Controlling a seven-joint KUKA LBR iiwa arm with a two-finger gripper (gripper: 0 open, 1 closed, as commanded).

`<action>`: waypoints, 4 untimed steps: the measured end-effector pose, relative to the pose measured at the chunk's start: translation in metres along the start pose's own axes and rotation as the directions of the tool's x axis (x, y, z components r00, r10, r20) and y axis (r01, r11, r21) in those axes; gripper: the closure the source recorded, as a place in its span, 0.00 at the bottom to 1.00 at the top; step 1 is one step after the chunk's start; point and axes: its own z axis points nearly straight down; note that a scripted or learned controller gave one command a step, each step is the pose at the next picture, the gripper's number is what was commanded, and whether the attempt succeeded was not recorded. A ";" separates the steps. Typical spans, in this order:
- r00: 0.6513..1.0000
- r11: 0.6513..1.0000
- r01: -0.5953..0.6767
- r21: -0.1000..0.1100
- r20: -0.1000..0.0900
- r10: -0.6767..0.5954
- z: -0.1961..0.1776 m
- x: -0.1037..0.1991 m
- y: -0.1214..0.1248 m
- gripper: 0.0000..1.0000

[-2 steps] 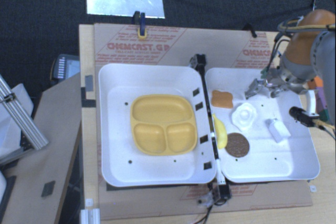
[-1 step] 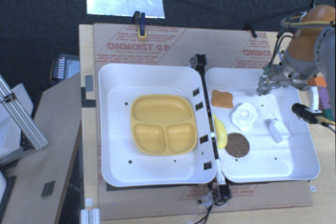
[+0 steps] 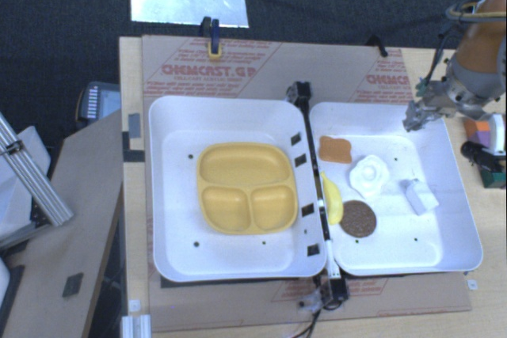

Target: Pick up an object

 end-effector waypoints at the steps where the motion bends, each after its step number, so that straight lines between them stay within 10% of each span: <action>1: 1.000 1.000 0.003 -0.002 0.000 -0.003 -0.065 0.002 0.005 1.00; 3: 1.000 1.000 0.004 0.001 -0.001 -0.004 -0.129 0.010 0.008 1.00; 4: 1.000 1.000 0.007 0.006 -0.004 -0.007 -0.112 0.061 -0.003 1.00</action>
